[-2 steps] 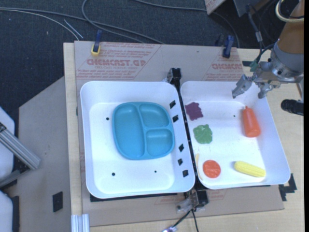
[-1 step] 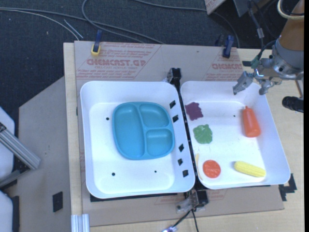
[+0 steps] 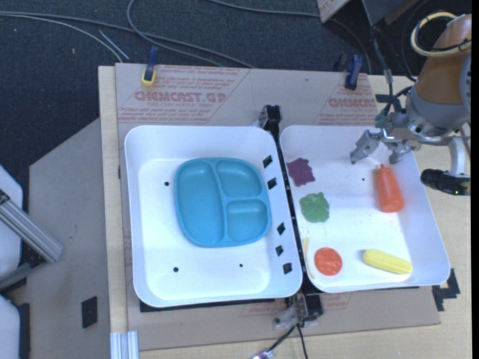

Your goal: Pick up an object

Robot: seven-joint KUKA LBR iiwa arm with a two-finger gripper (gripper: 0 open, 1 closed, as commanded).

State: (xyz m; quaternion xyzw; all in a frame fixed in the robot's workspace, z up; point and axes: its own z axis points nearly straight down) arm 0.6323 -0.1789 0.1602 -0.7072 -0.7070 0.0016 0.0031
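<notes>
The right bin (image 3: 419,223) holds a purple piece (image 3: 301,171), a green piece (image 3: 315,207), a round red-orange piece (image 3: 328,261), a yellow corn cob (image 3: 387,261) and an orange carrot-like piece (image 3: 388,188). My gripper (image 3: 379,148) hangs over the bin's far right part, above and just left of the orange piece. Its fingers (image 3: 364,147) are spread apart with nothing between them. The grey arm with its orange band (image 3: 443,81) comes in from the upper right.
The left bin (image 3: 150,200) carries a blue divided plate (image 3: 223,200). A black divider with clips (image 3: 277,193) runs between the bins. Blue clamps (image 3: 150,73) hold the brown board at the back. Cables lie on the dark floor behind.
</notes>
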